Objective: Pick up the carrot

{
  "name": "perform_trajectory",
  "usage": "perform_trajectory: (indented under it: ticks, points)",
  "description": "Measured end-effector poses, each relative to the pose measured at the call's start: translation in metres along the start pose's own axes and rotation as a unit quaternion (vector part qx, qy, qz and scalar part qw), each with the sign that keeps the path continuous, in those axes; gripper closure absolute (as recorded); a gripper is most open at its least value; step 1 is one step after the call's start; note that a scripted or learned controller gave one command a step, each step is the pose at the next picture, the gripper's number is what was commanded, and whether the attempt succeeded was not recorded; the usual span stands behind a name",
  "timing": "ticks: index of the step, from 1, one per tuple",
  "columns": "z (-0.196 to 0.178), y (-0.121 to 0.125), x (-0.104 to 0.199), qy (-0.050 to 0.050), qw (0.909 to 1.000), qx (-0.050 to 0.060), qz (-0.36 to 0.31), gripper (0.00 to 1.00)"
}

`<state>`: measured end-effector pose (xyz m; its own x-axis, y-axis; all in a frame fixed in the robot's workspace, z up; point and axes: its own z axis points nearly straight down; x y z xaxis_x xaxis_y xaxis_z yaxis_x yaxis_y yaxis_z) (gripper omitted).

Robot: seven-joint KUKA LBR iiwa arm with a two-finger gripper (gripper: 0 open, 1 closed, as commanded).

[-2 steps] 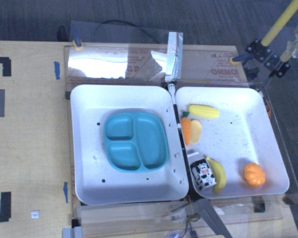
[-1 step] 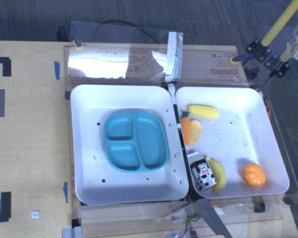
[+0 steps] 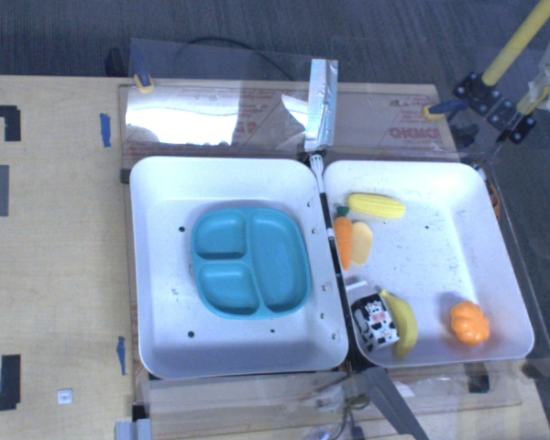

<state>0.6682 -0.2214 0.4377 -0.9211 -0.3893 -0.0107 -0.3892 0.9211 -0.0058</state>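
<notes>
- My carrot [image 3: 344, 240] lies in the right bin [image 3: 458, 183], tight against its left wall, green top pointing up the view
- A pale yellow piece [image 3: 361, 243] touches its right side
- Just above them a corn cob [image 3: 377, 206] lies crosswise
- Lower down, a banana [image 3: 402, 320] curves beside a black and white toy [image 3: 373, 324]
- An orange [image 3: 469, 323] sits near the lower right corner, well apart from the carrot
- The left bin [image 3: 165, 191] holds a blue three-part tray [image 3: 250, 260]
</notes>
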Motion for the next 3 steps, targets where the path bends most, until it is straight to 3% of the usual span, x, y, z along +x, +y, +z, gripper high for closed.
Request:
perform_trajectory:
  ticks: [1,2,3]
  points:
    - [-0.0001,-0.0002,0.0002,0.000,0.9915,0.000,-0.130,1.00]
    - [0.0002,-0.0003,0.0002,-0.001,0.9571,0.000,-0.290,1.00]
    - [0.0006,-0.0003,0.0002,-0.001,0.8944,-0.001,-0.447,1.00]
